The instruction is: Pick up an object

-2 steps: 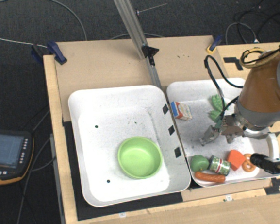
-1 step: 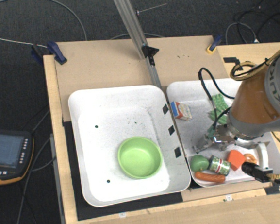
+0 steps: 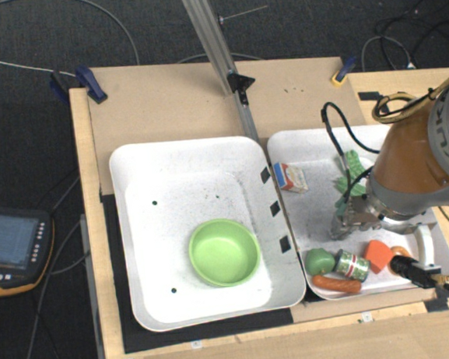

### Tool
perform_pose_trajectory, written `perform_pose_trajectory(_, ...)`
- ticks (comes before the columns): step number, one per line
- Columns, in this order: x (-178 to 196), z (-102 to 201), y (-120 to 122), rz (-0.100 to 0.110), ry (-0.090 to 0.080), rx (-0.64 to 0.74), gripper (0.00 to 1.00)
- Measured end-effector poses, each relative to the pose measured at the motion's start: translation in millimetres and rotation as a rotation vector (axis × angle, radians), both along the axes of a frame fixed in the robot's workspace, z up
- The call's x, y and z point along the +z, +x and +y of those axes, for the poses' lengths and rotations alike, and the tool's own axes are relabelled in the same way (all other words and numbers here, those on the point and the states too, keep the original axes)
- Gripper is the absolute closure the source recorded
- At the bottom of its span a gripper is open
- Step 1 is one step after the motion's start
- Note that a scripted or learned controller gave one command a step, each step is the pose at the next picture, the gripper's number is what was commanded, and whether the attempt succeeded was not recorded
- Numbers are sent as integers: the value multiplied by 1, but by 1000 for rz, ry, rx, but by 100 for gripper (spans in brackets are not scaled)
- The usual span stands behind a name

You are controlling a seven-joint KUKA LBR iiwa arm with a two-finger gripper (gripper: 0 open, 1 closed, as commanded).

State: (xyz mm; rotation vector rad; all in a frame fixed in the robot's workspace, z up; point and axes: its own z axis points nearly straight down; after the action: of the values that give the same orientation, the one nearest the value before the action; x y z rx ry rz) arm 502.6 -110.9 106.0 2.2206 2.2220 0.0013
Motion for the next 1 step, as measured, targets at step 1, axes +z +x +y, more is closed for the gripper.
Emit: perform_pose_trajectory(1, 62, 0, 4, -5, -1, 0, 100)
